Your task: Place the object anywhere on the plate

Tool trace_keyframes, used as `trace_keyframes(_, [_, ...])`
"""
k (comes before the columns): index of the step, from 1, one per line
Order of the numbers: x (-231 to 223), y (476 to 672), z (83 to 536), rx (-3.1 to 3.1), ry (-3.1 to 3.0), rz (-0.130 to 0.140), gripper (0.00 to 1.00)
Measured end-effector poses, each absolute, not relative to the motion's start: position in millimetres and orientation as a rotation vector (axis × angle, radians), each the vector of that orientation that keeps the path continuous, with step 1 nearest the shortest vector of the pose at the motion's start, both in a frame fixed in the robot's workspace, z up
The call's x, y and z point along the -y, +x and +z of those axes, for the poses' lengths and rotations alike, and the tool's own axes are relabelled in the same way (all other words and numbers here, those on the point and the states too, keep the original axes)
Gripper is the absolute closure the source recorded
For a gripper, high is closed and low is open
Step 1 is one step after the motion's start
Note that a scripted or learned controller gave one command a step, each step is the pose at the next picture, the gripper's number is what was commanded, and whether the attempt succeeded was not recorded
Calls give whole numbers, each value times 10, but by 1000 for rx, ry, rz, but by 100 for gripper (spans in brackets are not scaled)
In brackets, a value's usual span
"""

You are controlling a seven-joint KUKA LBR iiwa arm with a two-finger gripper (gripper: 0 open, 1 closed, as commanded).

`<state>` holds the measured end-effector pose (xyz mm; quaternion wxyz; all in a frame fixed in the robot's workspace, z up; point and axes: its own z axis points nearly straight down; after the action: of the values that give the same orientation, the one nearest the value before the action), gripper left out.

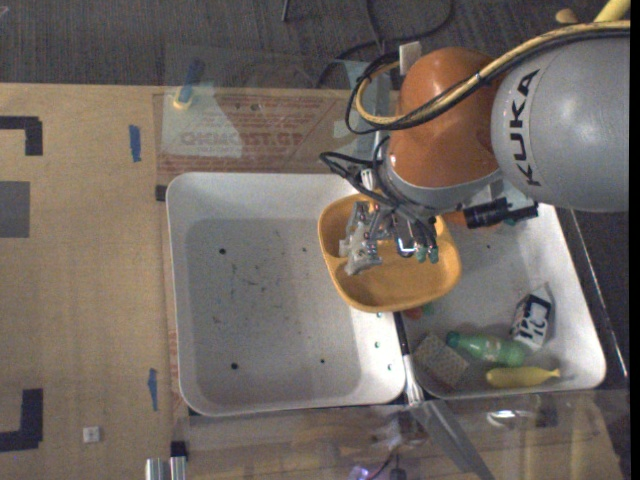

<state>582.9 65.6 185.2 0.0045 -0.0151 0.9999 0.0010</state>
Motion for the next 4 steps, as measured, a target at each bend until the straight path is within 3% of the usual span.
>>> trace_keyframes(1, [-1184, 5674, 1960, -3141, 16, 3, 100])
trace_keyframes(2, [-1359, 5992, 2352, -3110, 445, 0, 100])
trace_keyframes(3, [-1382, 6524, 2284, -3135, 180, 4, 100])
trace_keyframes(4, [-1247, 6572, 1856, -3138, 115, 2, 100])
